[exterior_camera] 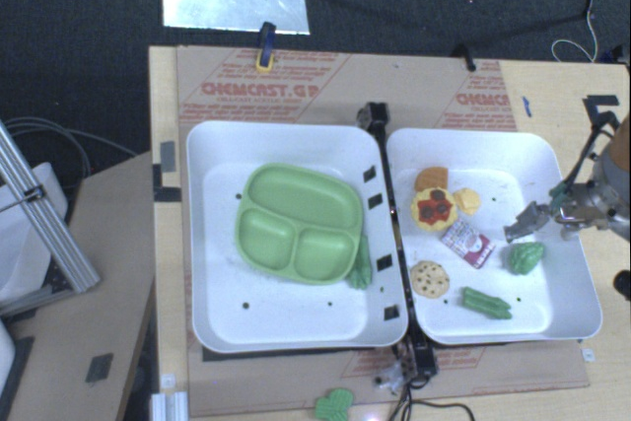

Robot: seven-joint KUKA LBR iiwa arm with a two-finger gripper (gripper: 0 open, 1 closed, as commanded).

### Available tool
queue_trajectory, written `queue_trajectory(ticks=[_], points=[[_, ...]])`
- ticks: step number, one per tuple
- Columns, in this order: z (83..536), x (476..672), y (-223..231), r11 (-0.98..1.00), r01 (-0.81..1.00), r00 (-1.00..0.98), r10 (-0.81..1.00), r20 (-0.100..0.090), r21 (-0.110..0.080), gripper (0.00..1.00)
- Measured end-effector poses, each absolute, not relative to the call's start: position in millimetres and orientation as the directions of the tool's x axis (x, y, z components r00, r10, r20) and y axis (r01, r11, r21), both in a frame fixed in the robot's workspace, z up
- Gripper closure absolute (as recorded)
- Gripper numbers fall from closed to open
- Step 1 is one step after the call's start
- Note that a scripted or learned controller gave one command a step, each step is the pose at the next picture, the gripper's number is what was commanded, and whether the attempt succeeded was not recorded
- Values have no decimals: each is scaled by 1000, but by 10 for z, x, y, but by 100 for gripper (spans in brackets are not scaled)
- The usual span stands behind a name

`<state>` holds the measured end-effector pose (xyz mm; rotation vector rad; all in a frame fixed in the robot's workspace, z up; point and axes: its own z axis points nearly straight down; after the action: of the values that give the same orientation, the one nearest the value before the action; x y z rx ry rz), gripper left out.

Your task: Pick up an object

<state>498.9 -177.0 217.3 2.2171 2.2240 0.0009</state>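
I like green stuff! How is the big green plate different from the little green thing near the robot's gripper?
The green plate is large, flat and pale green, split into three compartments; the small green toy is darker, lumpy and undivided. The green plate lies in the left bin; the small green toy lies in the right bin, just below the gripper. Both are green and rest untouched in white bins.

Just beside the grey gripper (523, 224) lie a green broccoli piece (525, 257) and a red-and-white packet (466, 243). Farther off sit a yellow-rimmed red pizza slice (435, 209), a tan dark-speckled cookie (429, 279), and a pale green divided tray (298, 223).
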Motion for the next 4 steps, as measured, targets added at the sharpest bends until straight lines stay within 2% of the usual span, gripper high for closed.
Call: queue_trajectory(ticks=[1, 2, 3, 4], points=[[1753, 5186, -1110, 10, 1000, -10, 1000, 3, -1, 0], [1297, 5716, -1019, 8, 1000, -8, 1000, 0, 3, 0], [855, 6465, -1096, 7, 1000, -7, 1000, -2, 11, 0], [958, 6429, -1099, 8, 1000, -8, 1000, -2, 5, 100]])
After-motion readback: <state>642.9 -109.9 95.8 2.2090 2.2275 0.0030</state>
